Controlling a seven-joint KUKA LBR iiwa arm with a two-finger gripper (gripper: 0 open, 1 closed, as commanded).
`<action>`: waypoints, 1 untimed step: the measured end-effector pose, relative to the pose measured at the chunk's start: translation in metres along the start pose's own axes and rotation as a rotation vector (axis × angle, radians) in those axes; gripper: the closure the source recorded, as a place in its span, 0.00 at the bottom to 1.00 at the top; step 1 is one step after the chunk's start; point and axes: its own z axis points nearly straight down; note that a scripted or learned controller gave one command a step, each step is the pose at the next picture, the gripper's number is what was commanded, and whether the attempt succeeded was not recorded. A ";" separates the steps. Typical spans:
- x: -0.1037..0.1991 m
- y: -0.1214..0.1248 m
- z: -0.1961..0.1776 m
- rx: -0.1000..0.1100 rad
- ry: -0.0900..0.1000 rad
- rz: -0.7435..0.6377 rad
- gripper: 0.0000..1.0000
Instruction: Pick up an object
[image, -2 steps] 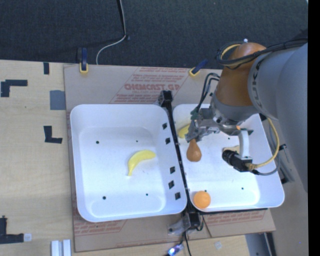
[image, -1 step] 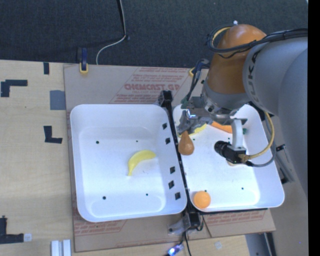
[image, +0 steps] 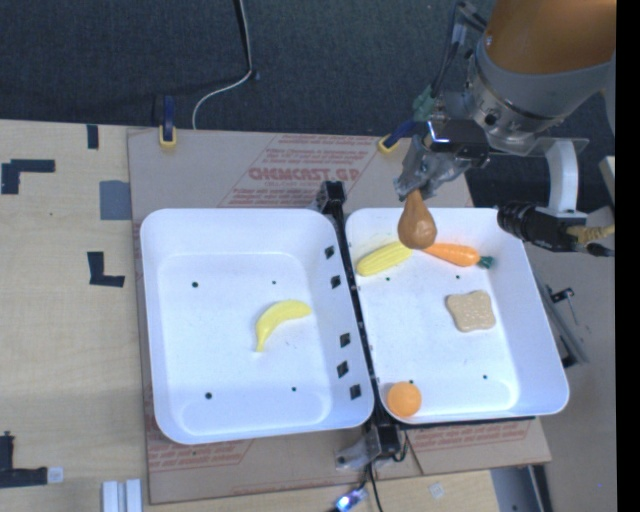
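Above the right bin (image: 520, 300), the gripper (image: 420, 188) pinches a brown pear (image: 416, 226) by its narrow top, which could slip free.

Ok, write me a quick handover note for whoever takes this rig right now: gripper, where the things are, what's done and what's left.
Gripper: up over the far edge of the right bin, shut on the brown pear, which hangs clear of the bin floor.
Right bin: corn cob and carrot near the far edge, just below the pear; slice of bread mid-bin; orange at the near left corner.
Left bin: one banana near the middle.
Done: the pear is gripped and lifted.
Left: confirm the grip stays secure as the arm moves.
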 end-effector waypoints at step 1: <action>-0.005 -0.067 0.137 0.034 -0.003 0.006 1.00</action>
